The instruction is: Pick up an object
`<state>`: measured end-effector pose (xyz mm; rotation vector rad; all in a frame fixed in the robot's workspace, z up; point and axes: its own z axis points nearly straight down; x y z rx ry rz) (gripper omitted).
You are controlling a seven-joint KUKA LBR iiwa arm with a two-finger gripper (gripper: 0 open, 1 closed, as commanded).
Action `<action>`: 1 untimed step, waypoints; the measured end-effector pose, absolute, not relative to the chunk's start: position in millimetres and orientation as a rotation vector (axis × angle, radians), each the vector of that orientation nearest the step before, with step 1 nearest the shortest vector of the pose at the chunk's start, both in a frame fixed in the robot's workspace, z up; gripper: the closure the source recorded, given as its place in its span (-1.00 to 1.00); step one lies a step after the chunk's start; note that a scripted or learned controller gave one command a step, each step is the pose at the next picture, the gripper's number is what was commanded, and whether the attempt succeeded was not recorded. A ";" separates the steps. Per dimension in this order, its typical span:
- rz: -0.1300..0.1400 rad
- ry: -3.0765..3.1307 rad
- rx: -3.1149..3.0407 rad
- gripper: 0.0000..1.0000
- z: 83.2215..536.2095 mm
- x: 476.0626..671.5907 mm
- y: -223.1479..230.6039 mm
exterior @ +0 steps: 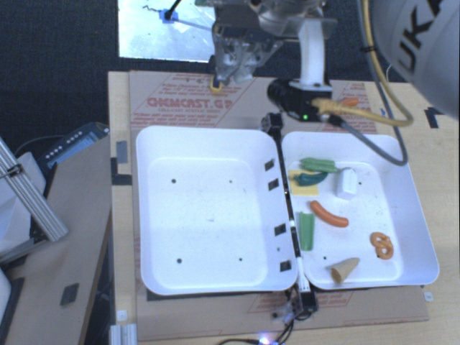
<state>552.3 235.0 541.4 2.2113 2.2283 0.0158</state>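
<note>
Hovering near the top centre of the frame, the two-finger gripper hangs above the brown cardboard sheet that lies under the bins, beyond the far rim of the left white plastic bin. A small yellowish tip shows at its lower end, but whether that is a held object or part of the tool is too small to tell, and whether the fingers are apart or together cannot be told either.

All the candidates for picking sit in the right white plastic bin, at centre right of the frame. A long green pod-shaped toy lies at its far end, just above a flat yellow and green piece. Beside them stands a small white block. Nearer the middle lies an orange sausage-shaped toy, with a green stick-like piece close to the dividing wall. A brown pretzel-shaped toy and a tan cone-shaped toy rest toward the lower right.

Spread apart as they are, most objects leave room for fingers on either side, which likely suits a program making blind grasps. The green stick hugs the wall and looks the hardest to straddle. Judging by the gripper's place, well away from the objects, no grasp on them has begun.
</note>
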 end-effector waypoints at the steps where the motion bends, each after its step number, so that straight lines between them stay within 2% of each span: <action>1: -0.020 2.226 2.225 1.00 354.2 524.0 233.8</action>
